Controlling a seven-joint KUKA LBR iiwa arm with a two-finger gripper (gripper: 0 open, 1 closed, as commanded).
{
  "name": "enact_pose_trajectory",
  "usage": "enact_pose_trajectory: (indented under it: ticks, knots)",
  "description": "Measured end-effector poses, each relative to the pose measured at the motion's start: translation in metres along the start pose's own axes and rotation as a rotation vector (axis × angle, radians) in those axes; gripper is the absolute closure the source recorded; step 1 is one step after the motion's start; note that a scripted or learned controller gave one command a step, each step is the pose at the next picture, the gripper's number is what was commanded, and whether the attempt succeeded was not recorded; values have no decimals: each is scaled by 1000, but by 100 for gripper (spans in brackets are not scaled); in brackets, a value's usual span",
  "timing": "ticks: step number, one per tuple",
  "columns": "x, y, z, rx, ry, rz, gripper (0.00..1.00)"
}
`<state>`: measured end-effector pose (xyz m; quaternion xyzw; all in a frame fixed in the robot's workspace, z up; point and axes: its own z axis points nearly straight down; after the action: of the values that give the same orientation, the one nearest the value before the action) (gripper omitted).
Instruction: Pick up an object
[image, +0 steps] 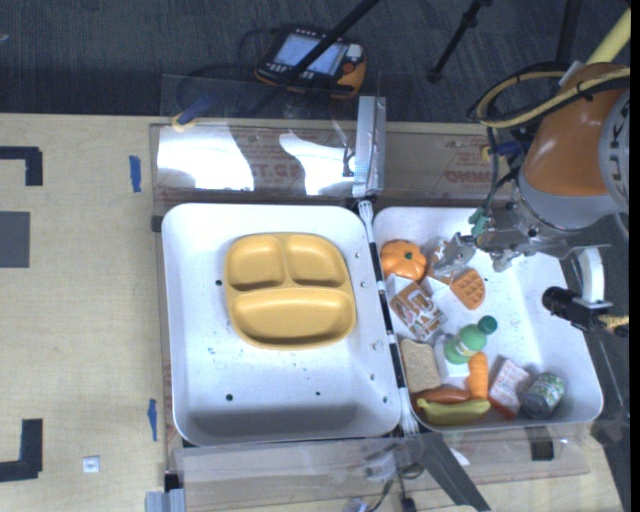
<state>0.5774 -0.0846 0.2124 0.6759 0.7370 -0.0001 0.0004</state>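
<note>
Orange-banded grey arm enters from 3 o'clock, its two-finger gripper (462, 248) low over the upper part of the right white bin (575, 385). Pincer state: cannot tell from this slanted view; nothing is seen pinched in it.

Right bin holds the candidate objects. Round orange toy fruit (403, 259) sits at 9 o'clock from the gripper, near it. Orange waffle-patterned toy piece (468, 289) lies just at 6 o'clock of the gripper, very close, possibly touching; contact unclear. Brown lattice-printed packet (417, 308) sits at 7 o'clock. Further down toward 6 o'clock: green-and-white small bottle (470, 341), orange toy carrot (478, 375), tan toast slice (421, 365), yellow-red toy banana-like piece (452, 404), grey-green round can (543, 392) at 5 o'clock.

Left white bin (190, 300) carries a yellow three-compartment plastic tray (290, 288), well apart at 9 o'clock.

Step judged: approach/descent over a target, grasp not yet confirmed. Likely target is the waffle piece or the fruit. Next move calls for settling onto one item, pinching it squarely, then lifting straight up without dragging neighbours, since things crowd there.
</note>
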Motion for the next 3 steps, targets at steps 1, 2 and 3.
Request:
enact_pose_trajectory:
  ticks: [1,2,3]
  knots:
    - [-37,27,111,-15,-4,-127,0]
    - [-52,18,19,-2,-1,-110,0]
    - [-21,54,114,-3,-1,-150,0]
